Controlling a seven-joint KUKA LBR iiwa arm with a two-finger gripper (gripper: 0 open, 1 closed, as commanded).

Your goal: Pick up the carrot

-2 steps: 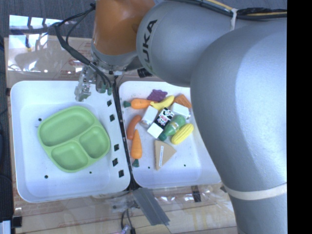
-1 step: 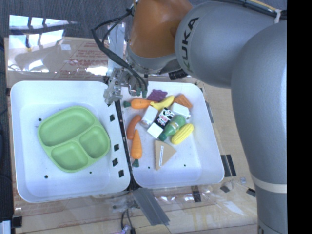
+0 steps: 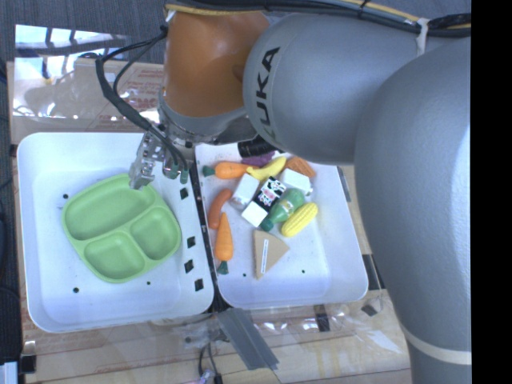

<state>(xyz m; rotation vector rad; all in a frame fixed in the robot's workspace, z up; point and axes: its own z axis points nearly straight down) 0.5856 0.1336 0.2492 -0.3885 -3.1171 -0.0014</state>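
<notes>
Camera view: the gripper (image 3: 152, 165) hangs over the left bin (image 3: 40, 214), at the green divided plate's (image 3: 120, 226) upper edge; whether its fingers are apart cannot be determined. Nothing is visibly carried. Three carrots lie in the right bin (image 3: 336, 270); the nearest carrot (image 3: 224, 238) rests beside the centre divider, likely awaiting pickup.

- a green divided plate (image 3: 120, 229) with three compartments lies in the left white bin (image 3: 40, 294)
- right white bin (image 3: 336, 282) holds a heap of toy food
- a yellow corn cob (image 3: 299, 219) just beside a green vegetable (image 3: 282, 211)
- a tan wedge (image 3: 270, 254) near the bin's middle
- a small black-and-white carton (image 3: 267, 197)
</notes>
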